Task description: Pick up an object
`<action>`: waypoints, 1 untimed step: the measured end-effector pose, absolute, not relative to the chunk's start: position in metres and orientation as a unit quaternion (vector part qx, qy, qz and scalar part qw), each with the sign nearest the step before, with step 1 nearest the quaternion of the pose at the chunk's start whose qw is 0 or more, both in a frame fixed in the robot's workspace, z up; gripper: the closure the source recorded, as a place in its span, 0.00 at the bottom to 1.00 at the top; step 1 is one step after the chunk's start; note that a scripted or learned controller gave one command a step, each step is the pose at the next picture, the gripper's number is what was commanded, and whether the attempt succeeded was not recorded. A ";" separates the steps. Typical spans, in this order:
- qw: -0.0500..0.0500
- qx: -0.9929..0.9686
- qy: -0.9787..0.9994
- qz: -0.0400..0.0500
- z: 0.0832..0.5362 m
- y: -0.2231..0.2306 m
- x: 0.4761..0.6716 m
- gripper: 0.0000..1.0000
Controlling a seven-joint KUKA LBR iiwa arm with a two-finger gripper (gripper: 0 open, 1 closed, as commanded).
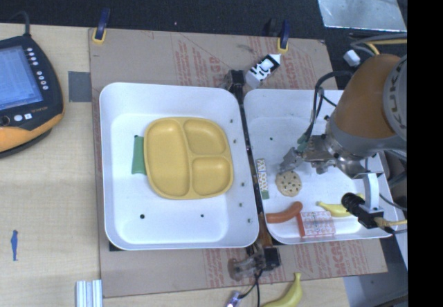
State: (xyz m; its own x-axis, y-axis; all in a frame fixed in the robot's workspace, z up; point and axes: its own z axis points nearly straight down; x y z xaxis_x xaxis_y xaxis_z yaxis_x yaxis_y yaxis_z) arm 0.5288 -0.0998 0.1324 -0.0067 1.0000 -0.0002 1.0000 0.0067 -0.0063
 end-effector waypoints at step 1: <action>0.002 -0.705 -0.710 0.002 0.091 -0.095 0.521 0.00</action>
